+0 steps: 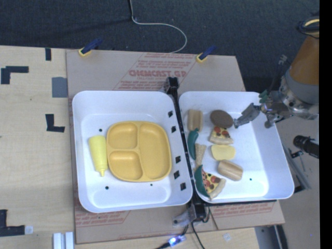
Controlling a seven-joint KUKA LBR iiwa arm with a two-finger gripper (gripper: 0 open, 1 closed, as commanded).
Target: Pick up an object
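Observation:
The right bin (270,160) holds several toy foods. A brown round patty (221,118) lies beside a small pizza slice (221,135), with a pale yellow block (223,152) and a tan roll (230,170) below them. A second pizza slice (210,182) sits at the front left corner. Along the left wall lie a tan bread stick (194,120) and a green piece (192,141). My gripper (253,121) hangs over the bin's upper right part, open, nothing between its fingers. Its left finger (243,119) points toward the patty, a little to its right.
The left bin (83,113) contains a yellow divided plate (139,150) and a yellow squeeze bottle (98,153) beside it. Both bins rest on a cardboard sheet (155,71). A black divider with clips (179,134) runs between the bins.

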